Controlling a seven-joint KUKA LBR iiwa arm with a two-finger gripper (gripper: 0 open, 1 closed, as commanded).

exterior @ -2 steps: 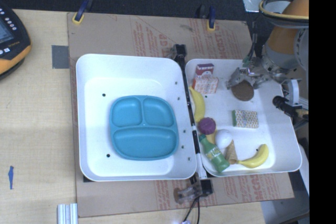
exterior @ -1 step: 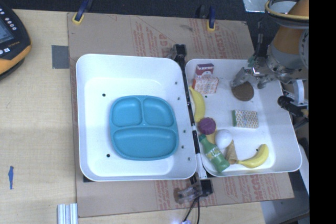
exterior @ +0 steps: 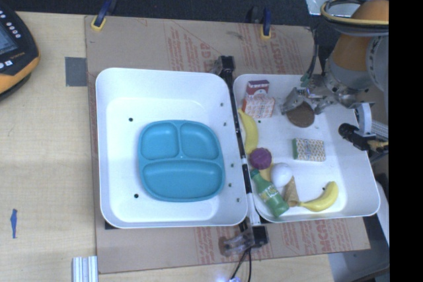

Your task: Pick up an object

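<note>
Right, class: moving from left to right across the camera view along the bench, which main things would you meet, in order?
Orange and black handheld device → left bin → blue divided plate → purple ball → green speckled sponge → gripper just above the brown round piece, with the arm beyond.

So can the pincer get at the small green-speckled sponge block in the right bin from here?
Probably yes: the green-speckled sponge block lies flat, apart from its neighbours, and the pincer hovers just above-left of it.
</note>
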